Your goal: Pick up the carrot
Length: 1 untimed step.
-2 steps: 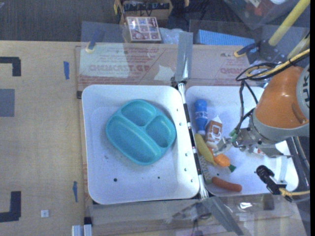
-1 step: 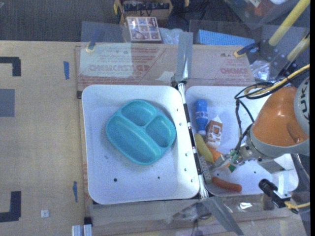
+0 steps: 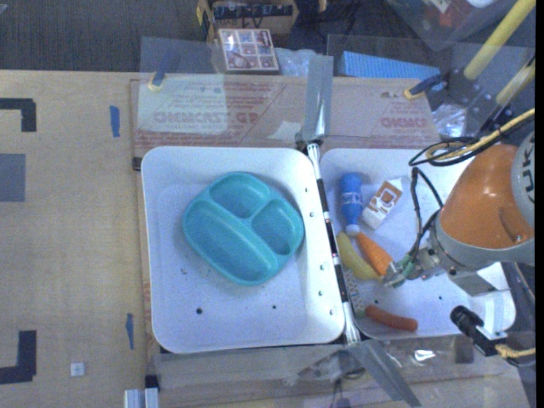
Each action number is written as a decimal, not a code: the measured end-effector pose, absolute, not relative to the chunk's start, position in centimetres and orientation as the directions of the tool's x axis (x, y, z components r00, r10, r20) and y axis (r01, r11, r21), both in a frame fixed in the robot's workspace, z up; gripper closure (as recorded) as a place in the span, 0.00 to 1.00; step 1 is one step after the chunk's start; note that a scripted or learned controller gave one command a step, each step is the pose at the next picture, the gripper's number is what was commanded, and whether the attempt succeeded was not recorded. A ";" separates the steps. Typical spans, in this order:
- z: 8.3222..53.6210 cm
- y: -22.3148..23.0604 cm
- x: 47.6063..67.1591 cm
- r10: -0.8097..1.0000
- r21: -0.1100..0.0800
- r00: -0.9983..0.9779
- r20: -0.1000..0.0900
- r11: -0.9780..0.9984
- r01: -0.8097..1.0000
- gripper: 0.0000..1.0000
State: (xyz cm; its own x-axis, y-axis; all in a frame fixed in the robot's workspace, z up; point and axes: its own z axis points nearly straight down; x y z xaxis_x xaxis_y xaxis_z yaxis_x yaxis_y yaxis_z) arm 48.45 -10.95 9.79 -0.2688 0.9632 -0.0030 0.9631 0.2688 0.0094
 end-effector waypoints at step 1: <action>18.5 -5.1 47.9 0.993 0.000 -0.120 0.000 0.120 0.993 1.00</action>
